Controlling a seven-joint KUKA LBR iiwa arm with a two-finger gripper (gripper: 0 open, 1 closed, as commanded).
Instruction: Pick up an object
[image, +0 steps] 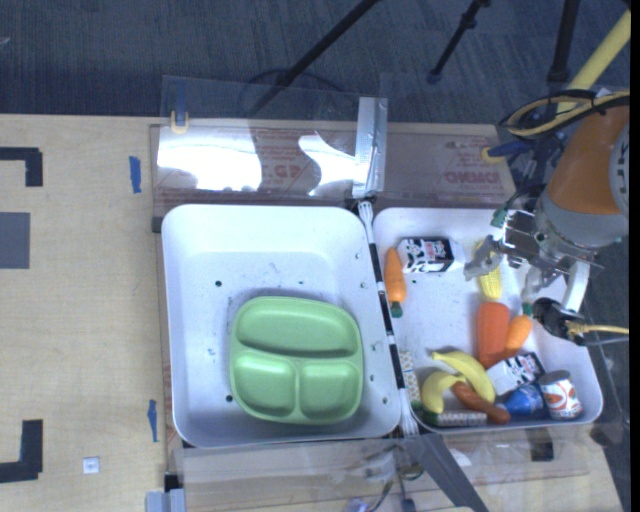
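The arm (590, 170) enters from 3 o'clock and hangs over the right bin (440, 225), wrist at the bin's 2 o'clock corner. The gripper (515, 265) sits low over the upper right of the bin; whether its fingers are spread or pressed together cannot be told (cabling and metal brackets clutter the tip). Nothing is visibly held.

Candidate objects lie in the right bin. A corn cob (491, 285) lies just beside the gripper, at its 7 o'clock. A large carrot (490, 332) lies below that, touching a smaller one (519, 330). A cow-print carton (425, 254) rests at 10 o'clock in the bin. A small carrot (395, 280) lies against the left wall. A banana (466, 370), a pear (434, 390), a red pepper (478, 398), a blue item (522, 401) and a can (562, 396) crowd the 5 o'clock corner.

The left bin (200, 250) holds a green tray (296, 356) at 6 o'clock.

Judgement: the gripper's position suggests the corn cob or large carrot as target. The pick is not yet made.
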